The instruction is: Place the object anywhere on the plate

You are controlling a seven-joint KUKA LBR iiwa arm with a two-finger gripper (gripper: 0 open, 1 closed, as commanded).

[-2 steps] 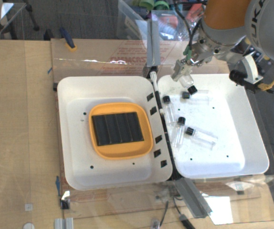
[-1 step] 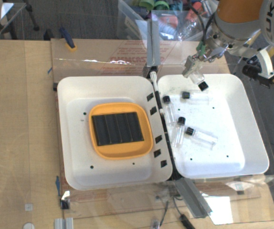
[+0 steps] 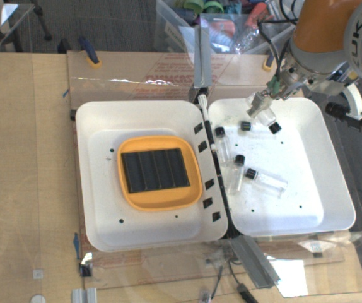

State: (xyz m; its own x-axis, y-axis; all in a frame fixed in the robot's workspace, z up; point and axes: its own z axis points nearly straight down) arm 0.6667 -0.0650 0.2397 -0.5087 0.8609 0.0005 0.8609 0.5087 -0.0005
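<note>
Vials, clear with black caps, lie scattered in right bin, mostly toward its left edge and centre. Plate, orange with dark inset, sits mid left bin. Gripper hangs over right bin's far edge, clamped on one vial.

A: What gets cut off?

B: The grey arm with its orange band runs out past the top and right edges. The clear plastic tub of coloured oddments at the far side is clipped by the top edge, and its contents are a jumble too small to name.

A: And the two-finger gripper?

B: Small and blurred over the right white bin. It meets a clear vial with a black cap, but whether the vial sits between the fingers cannot be told.
</note>
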